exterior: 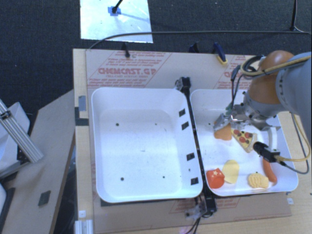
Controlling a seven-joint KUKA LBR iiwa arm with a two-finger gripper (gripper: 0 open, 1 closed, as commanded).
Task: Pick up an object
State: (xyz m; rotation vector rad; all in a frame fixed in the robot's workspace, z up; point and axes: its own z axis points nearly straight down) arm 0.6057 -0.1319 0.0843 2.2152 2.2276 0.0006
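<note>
One gripper hangs low over the right bin, its metal tip just above a small orange piece that lies on the bin floor; whether the tip touches the piece cannot be told, and how far the claw is spread, or whether it has anything in its grasp, cannot be told either from this slant. Just to the right of the orange piece lies a pizza slice toy, a flat wedge with red dots, partly under the wrist hardware. Nearer the front edge sit a red tomato-like piece, a pale yellow wedge, a ridged yellow piece and an orange sausage shape. The left bin sits beside it, past the black divider.

The orange piece looks like light, rigid toy plastic, probably smooth and a little slippery. Being low and rounded, it would likely slide out of a shallow pinch, so a hold across its narrow width, with the tips brought right down to the floor, seems the safest. It seems unlikely to break.
</note>
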